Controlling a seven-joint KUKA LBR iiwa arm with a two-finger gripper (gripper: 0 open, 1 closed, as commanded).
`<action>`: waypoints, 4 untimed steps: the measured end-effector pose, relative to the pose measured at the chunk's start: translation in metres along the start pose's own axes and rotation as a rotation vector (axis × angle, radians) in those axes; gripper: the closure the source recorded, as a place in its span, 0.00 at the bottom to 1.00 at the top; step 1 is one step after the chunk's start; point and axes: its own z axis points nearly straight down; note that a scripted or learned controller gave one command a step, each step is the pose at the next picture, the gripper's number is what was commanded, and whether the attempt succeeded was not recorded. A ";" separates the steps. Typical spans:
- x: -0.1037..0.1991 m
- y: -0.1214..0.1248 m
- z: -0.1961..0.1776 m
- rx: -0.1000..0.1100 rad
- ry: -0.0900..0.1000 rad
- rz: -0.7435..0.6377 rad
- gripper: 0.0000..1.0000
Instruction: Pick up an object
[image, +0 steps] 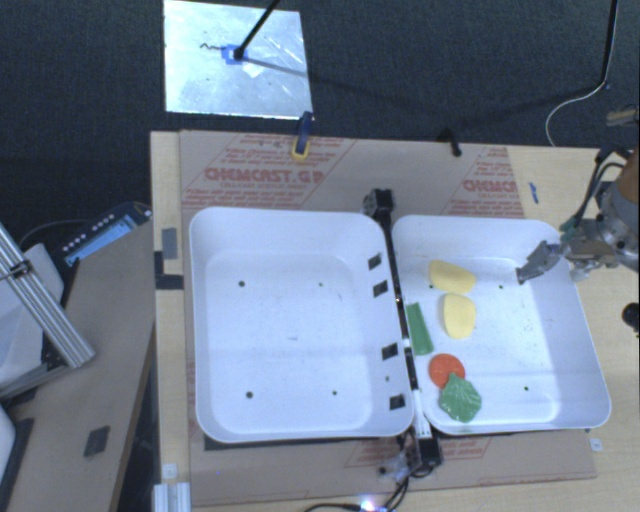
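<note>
Looking down on the bench (500, 165), we see two shallow white bins side by side, smooth plastic with rounded corners and raised rims, sitting on a printed cardboard sheet (270, 165). The left bin (290, 330) has a bare matte floor dotted with a few small dark holes. The right bin (540, 370) holds five small pieces, all bunched along its left side near the divider. Farthest is a yellow lump (452, 277), rounded and smooth; just nearer lies a second yellow piece (459, 317), more oval. A flat green strip (419, 329) lies along the left wall, slightly slanted. Nearer still, an orange disc (446, 369) touches a crinkled green leaf shape (460, 399), which overlaps its near edge.

The gripper (533, 263) hangs over the far right part of the right bin, its grey metal tip pointing left toward the yellow lump but well apart from it. We cannot tell how its claw is set; nothing is visibly in it.

The right half of that bin's floor is open white surface, so there is room between the tip and the pieces. The strip sits tight to the wall, while the yellow pieces have free space on their right.
</note>
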 end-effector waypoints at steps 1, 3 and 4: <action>0.000 0.001 -0.011 -0.004 -0.001 -0.004 1.00; 0.031 0.099 0.107 -0.001 0.000 -0.005 1.00; 0.115 0.099 0.137 0.001 0.003 -0.007 1.00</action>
